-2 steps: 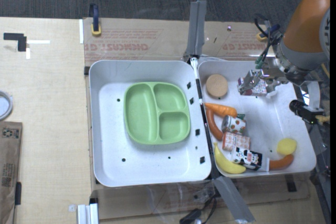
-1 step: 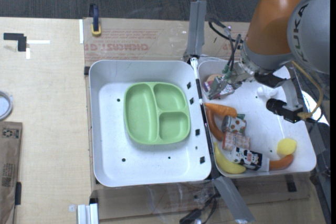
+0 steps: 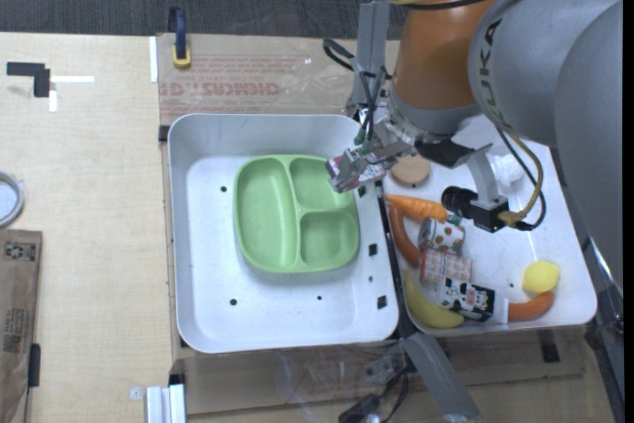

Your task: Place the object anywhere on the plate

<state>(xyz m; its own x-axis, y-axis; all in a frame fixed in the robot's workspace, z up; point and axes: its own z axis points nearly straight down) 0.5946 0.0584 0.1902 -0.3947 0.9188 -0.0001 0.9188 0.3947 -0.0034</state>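
A light green divided plate (image 3: 295, 213) with three compartments lies in the left white bin (image 3: 198, 243). My gripper (image 3: 350, 172) hangs over the plate's upper right rim, close to the wall between the two bins. A small greyish-pink shape sits at the gripper's tip, but it is too blurred to tell whether it is a held object or part of the gripper. The grey arm with its orange band (image 3: 441, 45) reaches in from the upper right and hides the back of the right bin.
The right bin (image 3: 570, 233) holds a tan disc (image 3: 409, 173), a carrot (image 3: 416, 207), a small can (image 3: 441, 235), a red packet (image 3: 443, 265), a banana (image 3: 428, 307), a black-and-white box (image 3: 472, 298), a lemon (image 3: 540, 277) and an orange piece (image 3: 530, 307).
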